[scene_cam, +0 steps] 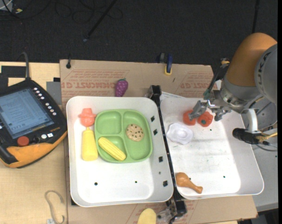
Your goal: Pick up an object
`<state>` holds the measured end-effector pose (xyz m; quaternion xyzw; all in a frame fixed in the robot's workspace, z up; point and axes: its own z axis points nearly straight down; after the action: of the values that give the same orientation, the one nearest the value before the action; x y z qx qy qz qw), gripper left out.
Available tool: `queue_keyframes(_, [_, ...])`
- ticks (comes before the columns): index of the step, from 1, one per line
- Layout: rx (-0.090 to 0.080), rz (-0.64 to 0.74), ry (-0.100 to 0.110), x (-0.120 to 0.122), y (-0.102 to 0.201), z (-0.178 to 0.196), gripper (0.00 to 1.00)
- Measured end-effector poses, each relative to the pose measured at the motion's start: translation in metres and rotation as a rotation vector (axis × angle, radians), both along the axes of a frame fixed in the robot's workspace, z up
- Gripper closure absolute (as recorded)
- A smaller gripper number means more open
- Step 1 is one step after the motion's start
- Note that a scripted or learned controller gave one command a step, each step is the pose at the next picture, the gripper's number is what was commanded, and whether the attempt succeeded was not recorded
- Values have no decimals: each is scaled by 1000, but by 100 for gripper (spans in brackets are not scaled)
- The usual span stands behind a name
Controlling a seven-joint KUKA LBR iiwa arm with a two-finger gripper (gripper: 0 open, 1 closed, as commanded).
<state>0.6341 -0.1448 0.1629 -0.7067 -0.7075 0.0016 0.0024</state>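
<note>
Gripper (205, 110): fingers spread, astride nothing, at right bin's (246, 183) 12 o'clock.
Tomato (206, 120): just below fingers.
Advice: centre, descend, then close.

Hand (207, 111) low over right bin (246, 183), just above red tomato (205, 120); white lump (179, 134) nearby.

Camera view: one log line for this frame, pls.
gripper: over right bin, far end | fingers: unclear | nearest: red toy pieces | grasp: unconfirmed | also in bin: white piece, drumstick
</note>
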Motion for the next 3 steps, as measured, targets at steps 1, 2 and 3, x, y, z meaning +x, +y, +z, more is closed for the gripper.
queue_keyframes(1, [1, 1, 2, -4, 8, -62, 0])
queue_keyframes(2, [-1, 0, -3, -3, 8, -75, 0])
queue_keyframes(3, [1, -4, -7, -2, 8, -63, 100])
